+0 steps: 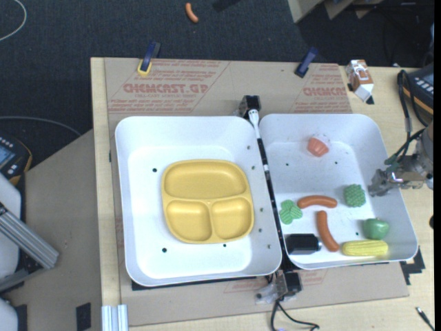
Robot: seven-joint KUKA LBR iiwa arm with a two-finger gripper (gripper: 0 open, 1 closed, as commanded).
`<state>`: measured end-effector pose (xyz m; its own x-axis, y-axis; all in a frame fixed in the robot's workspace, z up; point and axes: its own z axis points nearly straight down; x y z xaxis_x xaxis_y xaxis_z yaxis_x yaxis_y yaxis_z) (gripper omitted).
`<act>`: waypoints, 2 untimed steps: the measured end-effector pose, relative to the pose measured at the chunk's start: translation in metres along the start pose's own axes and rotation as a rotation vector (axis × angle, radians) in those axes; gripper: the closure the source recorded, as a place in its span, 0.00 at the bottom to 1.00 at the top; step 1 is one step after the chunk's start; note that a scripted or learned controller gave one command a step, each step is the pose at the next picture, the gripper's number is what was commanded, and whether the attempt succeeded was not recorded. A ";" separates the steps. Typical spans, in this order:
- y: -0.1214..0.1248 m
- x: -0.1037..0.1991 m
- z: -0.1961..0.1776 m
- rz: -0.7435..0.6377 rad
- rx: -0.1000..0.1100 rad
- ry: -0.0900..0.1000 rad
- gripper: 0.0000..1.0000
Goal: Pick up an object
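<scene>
**Gripper at the right bin's outer rim**

You see the gripper (pixel 383 184) at the right bin's (pixel 344 133) right rim. Measured from that bin's centre: a pink piece (pixel 318 146) lies above, a green broccoli (pixel 355 196) right, two sausages (pixel 318 201) (pixel 327 230) below, a leafy green (pixel 290 212) lower left, a black block (pixel 302 243), corn (pixel 364 248) and a green pepper (pixel 376 228) along the bottom. The left bin (pixel 138 185) holds a yellow divided tray (pixel 207 200).

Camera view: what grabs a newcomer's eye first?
The yellow divided tray sits alone in the middle of the left bin, the biggest patch of colour. The right bin holds a scatter of toy food: two sausages, a corn cob, green pieces and a black block. The gripper hangs at that bin's right rim.
</scene>
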<state>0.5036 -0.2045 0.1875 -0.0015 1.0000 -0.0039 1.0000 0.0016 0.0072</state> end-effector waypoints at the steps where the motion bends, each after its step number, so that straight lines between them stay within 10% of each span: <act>1: 0.002 -0.001 -0.040 0.000 0.000 0.000 1.00; 2: 0.043 0.033 -0.050 -0.005 0.001 0.003 1.00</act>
<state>0.5466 -0.1708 0.2374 -0.0062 1.0000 -0.0013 1.0000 0.0062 0.0062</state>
